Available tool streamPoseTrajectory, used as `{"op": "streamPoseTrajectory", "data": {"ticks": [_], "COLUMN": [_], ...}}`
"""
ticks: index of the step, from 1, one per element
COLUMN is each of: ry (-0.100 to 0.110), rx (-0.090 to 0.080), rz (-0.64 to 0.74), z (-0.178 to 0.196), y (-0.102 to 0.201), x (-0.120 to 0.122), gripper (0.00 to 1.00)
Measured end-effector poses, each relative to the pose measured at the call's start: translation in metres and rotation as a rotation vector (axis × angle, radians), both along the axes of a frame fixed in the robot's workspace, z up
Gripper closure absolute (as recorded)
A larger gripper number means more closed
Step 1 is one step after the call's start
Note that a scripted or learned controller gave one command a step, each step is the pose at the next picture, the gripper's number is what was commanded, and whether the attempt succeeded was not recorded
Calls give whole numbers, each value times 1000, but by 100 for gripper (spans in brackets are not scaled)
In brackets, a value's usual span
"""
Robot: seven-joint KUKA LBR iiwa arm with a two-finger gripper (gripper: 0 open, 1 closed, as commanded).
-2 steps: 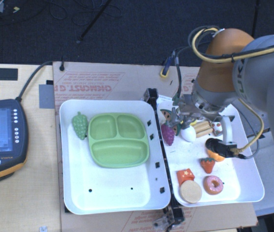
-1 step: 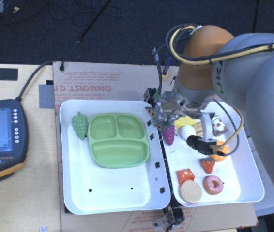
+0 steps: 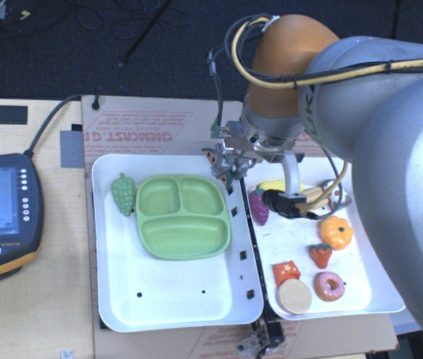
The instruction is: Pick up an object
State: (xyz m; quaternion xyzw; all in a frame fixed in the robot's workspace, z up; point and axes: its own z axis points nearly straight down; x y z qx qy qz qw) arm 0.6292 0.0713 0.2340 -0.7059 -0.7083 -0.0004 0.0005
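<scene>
My gripper [image 3: 228, 164] hangs over the back end of the divide between the two white bins, with nothing seen in it. Just right of it in the right bin [image 3: 361, 286] lie purple grapes [image 3: 258, 206] and a yellow piece [image 3: 273, 186], partly hidden by the wrist. Further forward sit an orange pumpkin [image 3: 336, 232], a strawberry [image 3: 320, 255], a red block [image 3: 286, 271], a pale round biscuit [image 3: 295, 296] and a pink donut [image 3: 329, 285]. The left bin [image 3: 167, 298] holds a green divided plate [image 3: 181, 217] and a green grape bunch [image 3: 123, 194].
A teach pendant [image 3: 2, 215] lies on the bench left of the bins. The arm's large grey body [image 3: 376, 126] covers the right bin's back right corner. Cardboard [image 3: 152, 129] lies under both bins.
</scene>
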Motion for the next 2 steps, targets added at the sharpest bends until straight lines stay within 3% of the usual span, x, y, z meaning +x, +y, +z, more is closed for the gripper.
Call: {"op": "streamPoseTrajectory", "data": {"ticks": [1,2], "ry": [3,2], "rx": [-2,-3], "rz": [-3,1], "z": [-6,-8], "y": [13,19], "x": [2,19], "gripper": [100,100]}}
